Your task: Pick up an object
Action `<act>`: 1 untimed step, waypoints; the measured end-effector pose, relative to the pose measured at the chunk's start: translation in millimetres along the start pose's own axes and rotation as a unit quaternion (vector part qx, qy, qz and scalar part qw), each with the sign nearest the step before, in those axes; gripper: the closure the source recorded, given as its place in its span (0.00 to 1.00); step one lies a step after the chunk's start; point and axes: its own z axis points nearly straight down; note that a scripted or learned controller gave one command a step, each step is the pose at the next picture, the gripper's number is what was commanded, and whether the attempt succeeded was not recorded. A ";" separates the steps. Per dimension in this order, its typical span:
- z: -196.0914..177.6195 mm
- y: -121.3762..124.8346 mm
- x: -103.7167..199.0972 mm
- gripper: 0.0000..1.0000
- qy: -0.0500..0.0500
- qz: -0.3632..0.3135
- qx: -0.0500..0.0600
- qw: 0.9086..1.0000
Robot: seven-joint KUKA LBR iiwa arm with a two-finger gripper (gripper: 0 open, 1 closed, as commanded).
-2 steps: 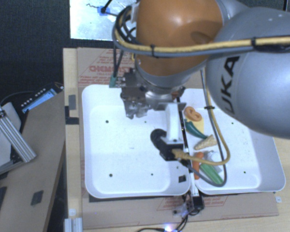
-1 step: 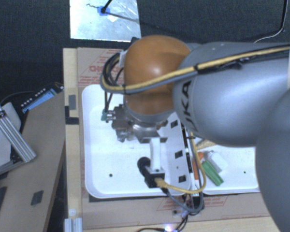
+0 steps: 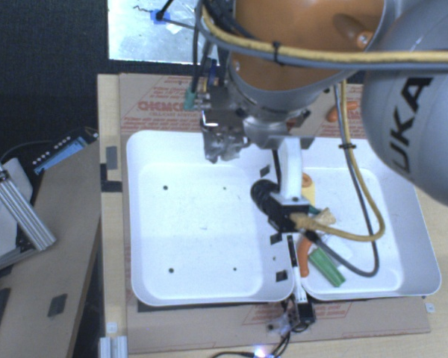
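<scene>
Here, green block [image 3: 325, 267] in right bin [image 3: 403, 274], long axis diagonal.

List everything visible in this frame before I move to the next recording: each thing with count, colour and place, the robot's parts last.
white bins: two, white, side by side on the bench; left one, right one.
green object: one, green, near front of the right bin.
orange object: one, orange, right bin, beside the green one.
yellow object: one, pale yellow, right bin, partly hidden by the arm.
cardboard sheet: one, brown with red print, under the bins.
cables: yellow and grey, looping over the right bin.
arm: one, grey with orange band, reaching in from the right.
claw: one, grey metal, above the left bin's back edge.
</scene>
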 end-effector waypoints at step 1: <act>-100.5 -5.5 3.5 1.00 0.000 -0.001 0.002 1.000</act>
